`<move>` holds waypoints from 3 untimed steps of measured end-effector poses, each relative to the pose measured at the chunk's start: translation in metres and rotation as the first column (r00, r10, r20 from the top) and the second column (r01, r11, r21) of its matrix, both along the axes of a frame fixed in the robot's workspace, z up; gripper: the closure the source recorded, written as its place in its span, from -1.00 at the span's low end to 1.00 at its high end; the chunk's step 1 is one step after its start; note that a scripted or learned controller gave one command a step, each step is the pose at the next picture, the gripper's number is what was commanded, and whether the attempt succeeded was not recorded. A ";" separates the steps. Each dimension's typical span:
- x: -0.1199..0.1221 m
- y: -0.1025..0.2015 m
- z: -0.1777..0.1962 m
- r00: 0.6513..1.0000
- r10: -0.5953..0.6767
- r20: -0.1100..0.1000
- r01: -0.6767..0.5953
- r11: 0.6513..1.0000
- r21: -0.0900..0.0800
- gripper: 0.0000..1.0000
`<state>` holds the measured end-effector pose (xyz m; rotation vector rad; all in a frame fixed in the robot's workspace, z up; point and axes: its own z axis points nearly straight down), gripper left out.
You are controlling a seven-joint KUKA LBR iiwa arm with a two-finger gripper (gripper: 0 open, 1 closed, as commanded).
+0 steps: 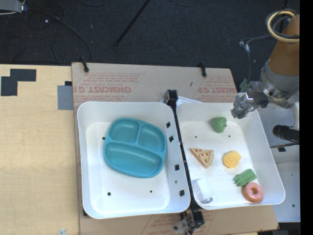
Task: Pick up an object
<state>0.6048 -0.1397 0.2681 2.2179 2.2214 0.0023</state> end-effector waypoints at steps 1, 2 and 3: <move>-0.010 0.046 0.001 1.000 0.002 -0.006 -0.002 1.000 0.003 1.00; -0.008 0.102 -0.010 1.000 0.003 -0.007 -0.003 1.000 0.003 1.00; -0.026 0.159 -0.016 1.000 0.004 -0.009 -0.004 1.000 0.003 1.00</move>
